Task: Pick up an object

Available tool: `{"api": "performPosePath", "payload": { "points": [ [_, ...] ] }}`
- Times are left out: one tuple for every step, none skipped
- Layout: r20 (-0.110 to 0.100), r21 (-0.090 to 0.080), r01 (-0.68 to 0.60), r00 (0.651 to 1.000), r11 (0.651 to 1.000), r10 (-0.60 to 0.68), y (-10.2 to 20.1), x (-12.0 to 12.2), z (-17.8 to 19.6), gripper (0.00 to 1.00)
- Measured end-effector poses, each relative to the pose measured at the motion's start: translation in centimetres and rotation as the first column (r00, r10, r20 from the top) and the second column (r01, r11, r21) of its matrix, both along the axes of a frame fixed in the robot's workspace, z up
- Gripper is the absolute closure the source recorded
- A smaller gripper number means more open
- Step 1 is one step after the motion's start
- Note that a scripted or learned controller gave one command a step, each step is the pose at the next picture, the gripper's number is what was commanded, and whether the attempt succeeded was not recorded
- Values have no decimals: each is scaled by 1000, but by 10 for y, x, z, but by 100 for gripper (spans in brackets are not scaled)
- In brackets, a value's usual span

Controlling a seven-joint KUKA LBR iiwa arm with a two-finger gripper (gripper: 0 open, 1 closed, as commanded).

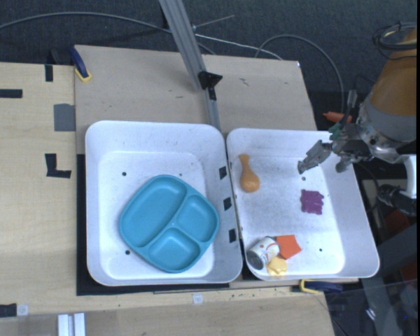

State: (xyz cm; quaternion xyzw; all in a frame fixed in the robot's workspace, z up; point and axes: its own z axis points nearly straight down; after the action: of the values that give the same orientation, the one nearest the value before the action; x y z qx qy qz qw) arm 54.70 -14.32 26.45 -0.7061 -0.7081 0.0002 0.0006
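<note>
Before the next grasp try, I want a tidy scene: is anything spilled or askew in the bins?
Nothing spilled. The small can lies on its side in the right bin, crowded against the orange block.

Right white bin: centre floor open, wide approach room. Obstacles: orange pear-shaped toy near left wall; purple ragged piece right of centre; orange block, small can, yellow bit clustered at front-left corner. Left bin: blue 3-compartment plate fills most floor.

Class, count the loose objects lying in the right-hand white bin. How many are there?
4, possibly more hidden in the corner cluster: an orange pear-shaped toy near the left wall, a purple piece mid-bin, and a small can touching an orange block at the front.
</note>
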Motion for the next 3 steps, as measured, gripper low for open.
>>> {"api": "performPosePath", "payload": {
  "points": [
    [0, 0, 0, 1000, 1000, 0, 0, 0, 0, 0],
    [-4, -1, 1, 1000, 1000, -1, 1, 0, -43, 0],
    [-7, 1, 2, 1000, 1000, -2, 1, -8, -106, 0]
  ]
}}
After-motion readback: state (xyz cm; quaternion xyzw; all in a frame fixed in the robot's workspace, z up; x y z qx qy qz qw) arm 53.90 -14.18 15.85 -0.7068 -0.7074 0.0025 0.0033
